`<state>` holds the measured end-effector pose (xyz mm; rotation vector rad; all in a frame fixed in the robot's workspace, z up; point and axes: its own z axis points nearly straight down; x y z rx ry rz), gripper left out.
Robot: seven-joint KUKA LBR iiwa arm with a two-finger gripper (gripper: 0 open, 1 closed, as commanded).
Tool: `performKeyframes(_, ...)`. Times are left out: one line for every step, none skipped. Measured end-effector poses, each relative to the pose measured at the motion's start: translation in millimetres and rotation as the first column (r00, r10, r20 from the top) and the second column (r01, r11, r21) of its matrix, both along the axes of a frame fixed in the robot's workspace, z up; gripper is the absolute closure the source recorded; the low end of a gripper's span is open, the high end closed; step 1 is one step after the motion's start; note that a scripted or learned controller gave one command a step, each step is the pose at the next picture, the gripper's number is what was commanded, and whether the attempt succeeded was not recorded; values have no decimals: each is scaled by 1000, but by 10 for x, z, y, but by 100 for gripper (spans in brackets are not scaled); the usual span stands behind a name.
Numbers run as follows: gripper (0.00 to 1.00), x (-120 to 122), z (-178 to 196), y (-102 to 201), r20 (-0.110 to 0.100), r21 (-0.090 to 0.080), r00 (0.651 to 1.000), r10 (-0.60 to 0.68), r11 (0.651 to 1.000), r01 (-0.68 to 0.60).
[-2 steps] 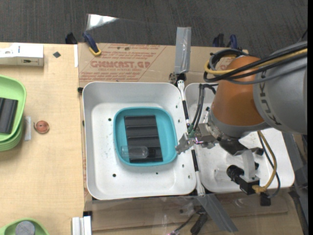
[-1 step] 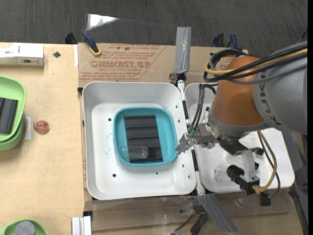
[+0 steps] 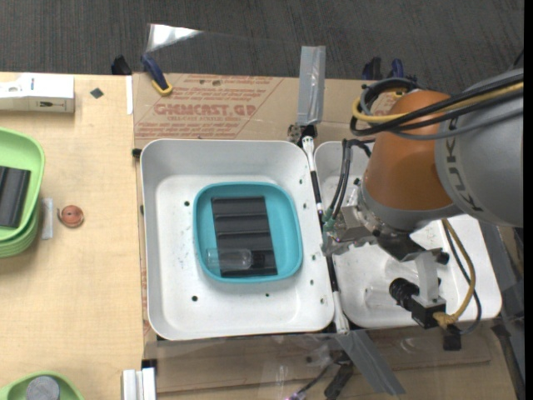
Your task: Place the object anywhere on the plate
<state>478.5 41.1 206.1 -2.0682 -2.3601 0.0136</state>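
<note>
i see the arm (image 3: 408,157) over the right bin (image 3: 366,283), with the gripper (image 3: 348,233) at that bin's 9 o'clock edge; whether it's spread or closed i can't tell. the black block (image 3: 241,217) lies on the teal plate (image 3: 204,233) mid left bin (image 3: 166,223), a clear vial (image 3: 231,261) at the block's 7 o'clock corner.

A dark grey floor (image 3: 250,15) with a fine ribbed weave runs across the top, beyond the far edge of the pale wooden surface (image 3: 92,307). A brown cardboard sheet (image 3: 208,102) with red print lies flat on that surface. Just beyond the sheet, a scrap of clear plastic (image 3: 171,36) catches a bright glare in otherwise even, soft light.
</note>
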Motion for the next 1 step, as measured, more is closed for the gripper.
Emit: performKeyframes(0, 0, 1, -1, 0, 0, 1000, -1, 1000, 1)
